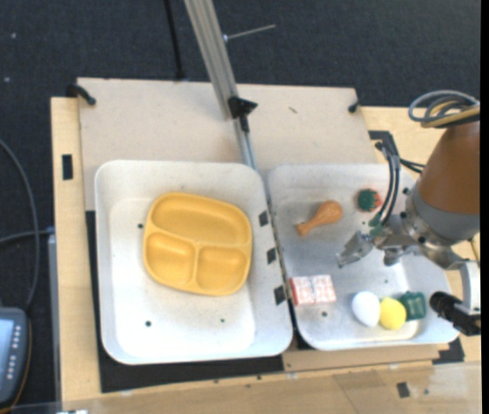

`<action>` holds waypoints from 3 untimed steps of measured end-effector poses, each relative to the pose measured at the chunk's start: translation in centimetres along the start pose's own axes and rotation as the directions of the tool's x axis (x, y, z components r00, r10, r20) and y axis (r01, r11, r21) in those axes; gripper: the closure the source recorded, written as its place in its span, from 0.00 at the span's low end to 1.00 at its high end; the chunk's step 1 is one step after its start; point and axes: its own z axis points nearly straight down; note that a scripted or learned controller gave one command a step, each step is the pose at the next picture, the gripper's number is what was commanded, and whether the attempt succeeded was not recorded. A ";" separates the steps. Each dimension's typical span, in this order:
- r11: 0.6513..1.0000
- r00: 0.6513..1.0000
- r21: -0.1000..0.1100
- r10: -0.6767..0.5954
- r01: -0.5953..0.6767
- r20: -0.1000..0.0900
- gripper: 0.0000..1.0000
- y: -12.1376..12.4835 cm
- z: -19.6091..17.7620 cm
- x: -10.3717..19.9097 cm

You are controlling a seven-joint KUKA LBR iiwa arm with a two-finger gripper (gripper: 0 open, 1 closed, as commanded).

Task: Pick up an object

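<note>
My gripper (354, 250) hangs over the middle of the right bin (330, 179), on the grey arm with its orange band (451, 175) coming in from the right. A tan drumstick (319, 216) lies up and to the left of the gripper, apart from it. A small green and orange item (366, 199) sits toward the bin's back. A red and white box (313, 291) lies at the front left. Along the front edge rest a white egg (366, 308), a yellow lemon (392, 313) and a green block (413, 304). I see nothing held in the gripper.
The left bin (115, 231) holds a yellow divided plate (197, 242). A slanted metal pole (218, 59) rises from the bench behind the two bins. Black cables (391, 179) trail from the arm over the right bin's back corner.
</note>
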 end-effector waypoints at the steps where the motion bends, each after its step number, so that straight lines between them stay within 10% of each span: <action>1: 1.000 1.000 -0.001 0.003 -0.003 0.000 0.00 0.0 0.0 0.0; 3: 1.000 1.000 -0.002 0.004 -0.004 0.000 0.00 0.0 10.4 -0.7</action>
